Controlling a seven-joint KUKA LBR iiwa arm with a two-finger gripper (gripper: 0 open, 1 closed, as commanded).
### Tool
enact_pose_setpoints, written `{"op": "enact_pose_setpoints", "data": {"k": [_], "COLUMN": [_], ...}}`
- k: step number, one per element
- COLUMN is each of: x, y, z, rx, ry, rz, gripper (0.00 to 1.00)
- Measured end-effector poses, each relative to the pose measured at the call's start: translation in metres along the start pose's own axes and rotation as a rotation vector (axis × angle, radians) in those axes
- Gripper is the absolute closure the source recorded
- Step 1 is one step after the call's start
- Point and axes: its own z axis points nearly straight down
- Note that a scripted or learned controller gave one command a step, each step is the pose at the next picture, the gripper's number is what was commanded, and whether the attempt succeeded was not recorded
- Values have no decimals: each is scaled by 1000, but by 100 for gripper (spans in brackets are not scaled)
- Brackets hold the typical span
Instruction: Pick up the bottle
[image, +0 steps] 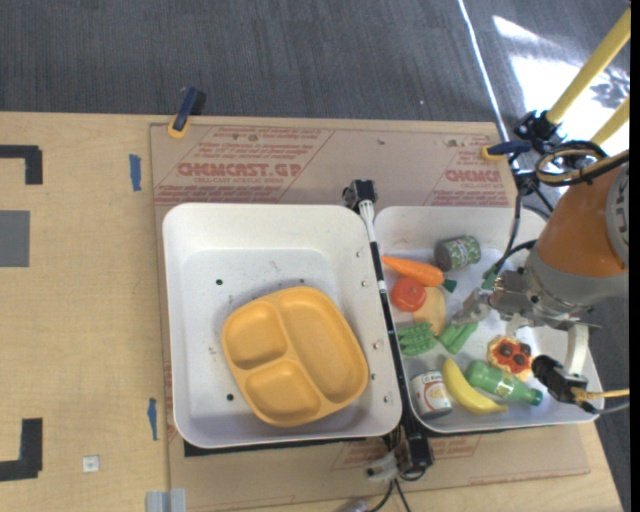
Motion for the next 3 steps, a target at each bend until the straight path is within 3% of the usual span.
{"op": "enact_pose_setpoints", "data": {"k": [1,2,3], "x": [23,17,63], "y": [-6,-5,-61], "z": [22,13,-66], "rx": [-23,-32,1], "ry": [-2,-13,0], "rz": [163,169,435], "gripper": [0,100,100]}}
